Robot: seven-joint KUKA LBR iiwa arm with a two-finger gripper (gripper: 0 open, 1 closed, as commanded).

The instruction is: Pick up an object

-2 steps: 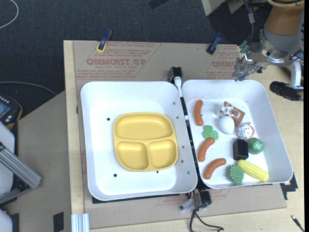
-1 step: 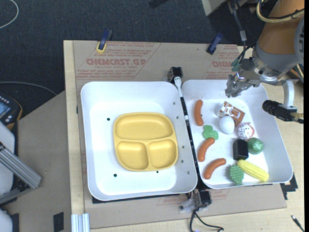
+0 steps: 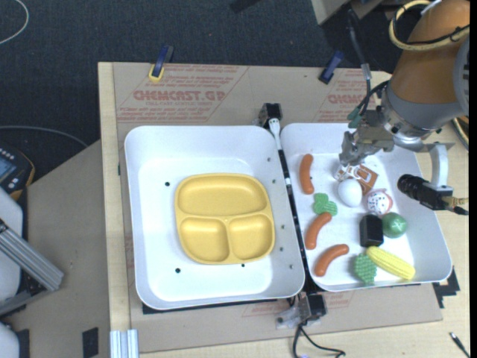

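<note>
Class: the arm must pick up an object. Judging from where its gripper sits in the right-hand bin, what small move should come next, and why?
Probably a short straight descent. The gripper sits in the right bin just above the orange-and-white packet, with the white egg beside it. I cannot tell whether anything is gripped.

The surface (image 3: pixel 223 88) is a tan board printed with red lettering — two shallow white bins sit on it side by side, the left bin (image 3: pixel 149 200) and right bin (image 3: pixel 428 237) touching.
</note>
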